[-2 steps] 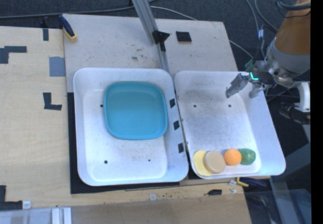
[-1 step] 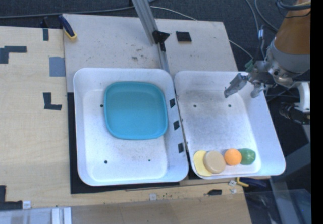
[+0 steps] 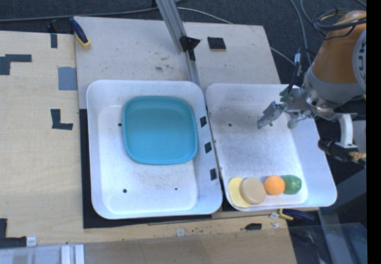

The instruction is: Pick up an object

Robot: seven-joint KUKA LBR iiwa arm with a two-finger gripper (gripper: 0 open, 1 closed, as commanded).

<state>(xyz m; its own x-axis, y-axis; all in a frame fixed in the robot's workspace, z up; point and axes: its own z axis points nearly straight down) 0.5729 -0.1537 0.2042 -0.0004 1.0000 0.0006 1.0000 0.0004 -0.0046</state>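
Dark carpet with loose cables lies behind the desk (image 3: 36, 108), whose pale wood top carries grey tape marks at left and a white board under the two bins. A grey metal rail (image 3: 169, 10) runs down at a slant from the top edge to the gap between the bins.

Left bin (image 3: 107, 197): one blue plate (image 3: 159, 129), square with rounded corners, lying flat in the upper middle.

Right bin (image 3: 250, 138): four small objects in a row along the near edge. From left: yellow disc (image 3: 234, 192), tan disc (image 3: 253, 190) overlapping it, orange ball (image 3: 274, 185), green ball (image 3: 292, 184). Tan disc and orange ball touch; orange and green touch.

Arm enters from the right, orange band above the wrist. Jaws (image 3: 268, 117) sit over the upper right part of the right bin, pointing left and down, well apart from the row of objects. Whether they touch the bin floor cannot be told. Fingers look slightly parted, with nothing between them. All four objects rest in the bin, none lifted.
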